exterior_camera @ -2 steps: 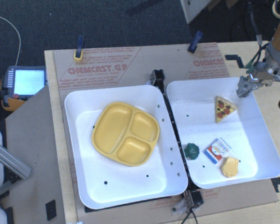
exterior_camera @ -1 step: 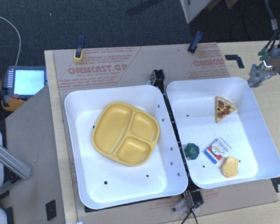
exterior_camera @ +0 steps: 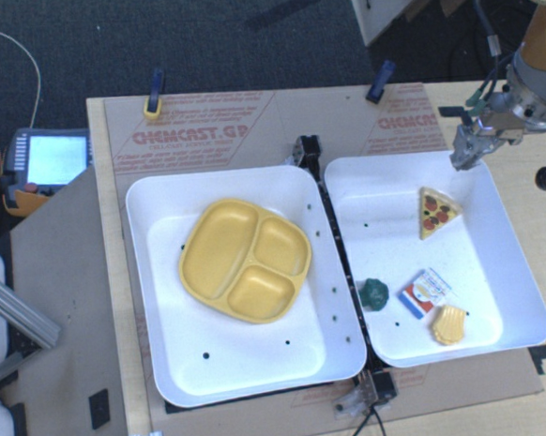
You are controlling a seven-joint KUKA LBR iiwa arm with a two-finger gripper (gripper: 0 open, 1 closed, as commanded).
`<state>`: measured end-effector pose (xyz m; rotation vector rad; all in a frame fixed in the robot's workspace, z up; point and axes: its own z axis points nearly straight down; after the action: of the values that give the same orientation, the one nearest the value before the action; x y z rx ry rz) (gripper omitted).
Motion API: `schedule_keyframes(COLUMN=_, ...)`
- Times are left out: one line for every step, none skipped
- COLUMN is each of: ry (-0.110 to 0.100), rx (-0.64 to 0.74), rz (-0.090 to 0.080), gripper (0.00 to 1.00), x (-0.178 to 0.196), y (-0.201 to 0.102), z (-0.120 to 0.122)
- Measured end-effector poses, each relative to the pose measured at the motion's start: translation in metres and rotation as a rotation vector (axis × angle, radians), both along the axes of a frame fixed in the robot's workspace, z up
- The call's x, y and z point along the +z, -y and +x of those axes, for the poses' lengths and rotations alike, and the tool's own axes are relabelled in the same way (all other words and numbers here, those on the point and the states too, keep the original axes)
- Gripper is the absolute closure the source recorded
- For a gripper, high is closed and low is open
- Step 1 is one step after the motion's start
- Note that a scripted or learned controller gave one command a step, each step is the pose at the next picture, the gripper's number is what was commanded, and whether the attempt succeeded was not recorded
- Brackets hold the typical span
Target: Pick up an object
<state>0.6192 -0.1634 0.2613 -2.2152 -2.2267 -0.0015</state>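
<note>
Arm at upper right, gripper (exterior_camera: 465,155) pointing down

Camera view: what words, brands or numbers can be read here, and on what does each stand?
"CHEMCAST GP": red print on the brown board under the bins, behind the left bin; the last letters are unsure.
A like red print behind the right bin, cut off: unreadable.
Small red lines around both prints: too small to read.
Small packet in the right bin: red and blue print, too blurred.
Screens at far left: too small.
</note>
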Motion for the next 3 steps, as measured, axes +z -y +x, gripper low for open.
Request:
schedule_keyframes(ry=-0.002, rx=0.0, rz=0.001, gripper=1.0, x=-0.003, y=-0.044, z=0.0)
schedule_keyframes(ry=-0.003, rx=0.0, rz=0.001, gripper=1.0, x=-0.01, y=-0.092, z=-0.009)
schedule_keyframes(ry=-0.003, rx=0.0, rz=0.001, gripper=1.0, x=-0.023, y=-0.14, z=-0.016)
